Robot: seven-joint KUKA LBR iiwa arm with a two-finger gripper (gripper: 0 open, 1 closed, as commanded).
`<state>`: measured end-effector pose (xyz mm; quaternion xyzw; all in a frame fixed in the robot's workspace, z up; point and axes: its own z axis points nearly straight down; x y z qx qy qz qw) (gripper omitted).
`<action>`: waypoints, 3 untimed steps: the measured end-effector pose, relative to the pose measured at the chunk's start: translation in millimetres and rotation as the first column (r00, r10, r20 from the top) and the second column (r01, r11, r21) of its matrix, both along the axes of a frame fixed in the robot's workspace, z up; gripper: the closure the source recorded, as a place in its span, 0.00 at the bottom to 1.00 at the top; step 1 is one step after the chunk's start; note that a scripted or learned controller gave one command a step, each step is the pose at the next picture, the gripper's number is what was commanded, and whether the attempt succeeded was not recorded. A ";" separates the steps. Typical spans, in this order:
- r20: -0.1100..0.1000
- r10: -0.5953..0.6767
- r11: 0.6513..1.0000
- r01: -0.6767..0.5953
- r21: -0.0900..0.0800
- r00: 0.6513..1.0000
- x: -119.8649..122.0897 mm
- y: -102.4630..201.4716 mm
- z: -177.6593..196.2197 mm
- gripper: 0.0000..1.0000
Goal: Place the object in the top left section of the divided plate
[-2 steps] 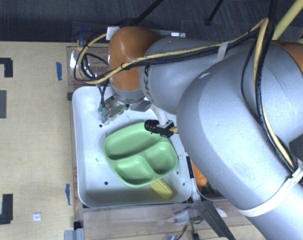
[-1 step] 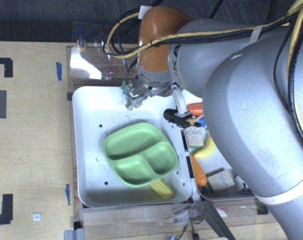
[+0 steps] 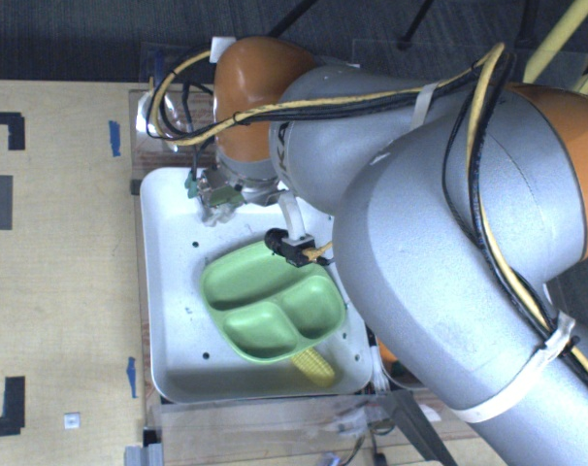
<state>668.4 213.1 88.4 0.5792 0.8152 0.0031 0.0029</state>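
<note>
Claw [image 3: 214, 200]: upper middle of frame, above the plate; fingers' state cannot be told.
Divided plate [image 3: 270, 301]: green, centre of white bin [image 3: 168, 289].
Yellow object [image 3: 314, 364]: touching plate's lower edge.

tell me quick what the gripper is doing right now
Gripper: over the bin's upper left corner, above the green plate; open or closed cannot be told.

White bin [image 3: 168, 289] on wooden bench [image 3: 61, 260].
</note>
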 end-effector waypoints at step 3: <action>-0.007 -0.343 0.939 0.343 -0.002 0.939 -1.9 2.3 40.3 1.00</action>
